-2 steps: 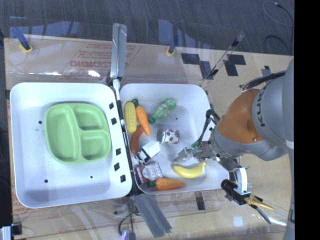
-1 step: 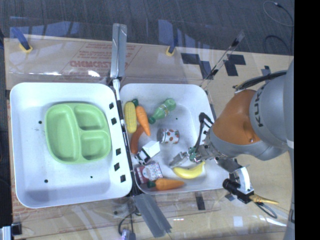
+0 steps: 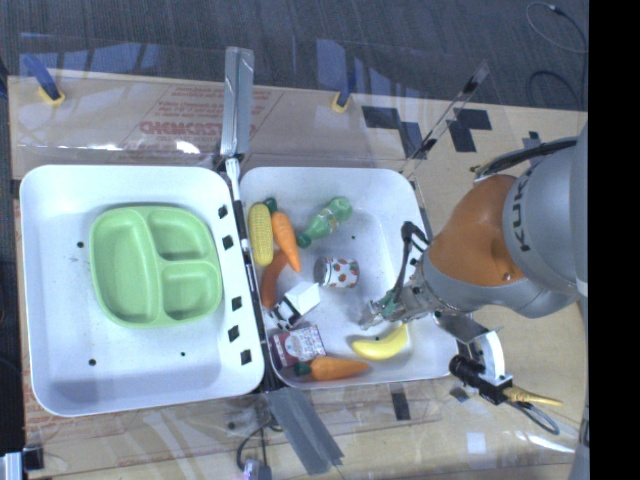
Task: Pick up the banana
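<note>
The yellow banana lies near the front right corner of the right bin, curved with its ends pointing up. My gripper hangs just behind and above it, close to the banana's upper edge. The grey arm with its orange band reaches in over the bin's right wall. The banana rests on the bin floor.
The right bin also holds a corn cob, a carrot, a green bottle, a small can, a white box, a red packet and another carrot. A green divided plate sits in the left bin.
</note>
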Motion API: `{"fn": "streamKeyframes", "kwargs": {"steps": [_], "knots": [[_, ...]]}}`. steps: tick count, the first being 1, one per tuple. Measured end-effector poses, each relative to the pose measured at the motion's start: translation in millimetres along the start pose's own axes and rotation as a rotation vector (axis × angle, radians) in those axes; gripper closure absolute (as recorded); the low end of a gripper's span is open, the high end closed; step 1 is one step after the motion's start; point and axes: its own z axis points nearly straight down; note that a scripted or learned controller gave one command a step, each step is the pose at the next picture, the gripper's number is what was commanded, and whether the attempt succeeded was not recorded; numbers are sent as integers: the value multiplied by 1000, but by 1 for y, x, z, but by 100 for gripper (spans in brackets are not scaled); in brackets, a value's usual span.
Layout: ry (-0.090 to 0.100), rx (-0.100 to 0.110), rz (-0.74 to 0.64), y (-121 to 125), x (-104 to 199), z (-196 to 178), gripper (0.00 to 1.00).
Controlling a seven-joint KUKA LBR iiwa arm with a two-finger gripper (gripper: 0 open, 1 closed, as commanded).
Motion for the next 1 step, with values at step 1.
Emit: {"fn": "streamKeyframes", "kwargs": {"steps": [1], "knots": [[-3, -3, 3, 2, 10, -34, 100]]}}
